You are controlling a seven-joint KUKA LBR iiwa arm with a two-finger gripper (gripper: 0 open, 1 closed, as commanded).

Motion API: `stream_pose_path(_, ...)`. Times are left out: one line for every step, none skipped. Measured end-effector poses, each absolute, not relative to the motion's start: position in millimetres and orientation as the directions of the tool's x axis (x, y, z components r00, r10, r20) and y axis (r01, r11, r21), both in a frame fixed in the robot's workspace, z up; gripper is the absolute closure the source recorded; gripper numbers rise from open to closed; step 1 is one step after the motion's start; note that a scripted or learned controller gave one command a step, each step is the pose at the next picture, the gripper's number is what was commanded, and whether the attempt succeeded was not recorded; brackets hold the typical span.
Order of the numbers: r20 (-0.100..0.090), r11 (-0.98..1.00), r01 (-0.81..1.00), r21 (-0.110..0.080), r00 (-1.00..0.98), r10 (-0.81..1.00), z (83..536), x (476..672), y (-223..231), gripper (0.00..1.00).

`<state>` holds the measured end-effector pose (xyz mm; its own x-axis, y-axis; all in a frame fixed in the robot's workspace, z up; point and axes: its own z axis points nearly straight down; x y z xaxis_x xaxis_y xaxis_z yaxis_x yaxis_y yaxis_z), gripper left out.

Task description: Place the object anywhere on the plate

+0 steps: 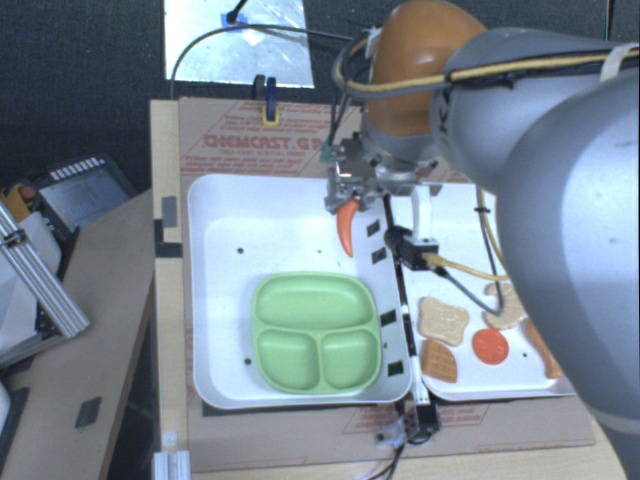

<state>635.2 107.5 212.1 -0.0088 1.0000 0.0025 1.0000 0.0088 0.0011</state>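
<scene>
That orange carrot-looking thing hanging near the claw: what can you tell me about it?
The carrot is a small orange toy, plastic-looking, tapered to a point. It hangs nearly upright, tip down, its top caught in the claw above the left bin, clear of the floor. It sits just beyond the green plate, touching nothing else.

Carrot in jaws — above plate

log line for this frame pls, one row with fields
gripper: shut on carrot | carrot: hanging above left bin, behind plate | green plate: no food on it | placement: not yet done
</scene>
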Motion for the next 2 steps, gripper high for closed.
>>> stream_pose_path(0.004,0.010,1.000,0.002,-0.010,1.000,214.3,631.7,167.8,1.00)
stream_pose_path(0.001,0.005,1.000,0.001,-0.005,1.000,214.2,632.3,163.4,0.00)
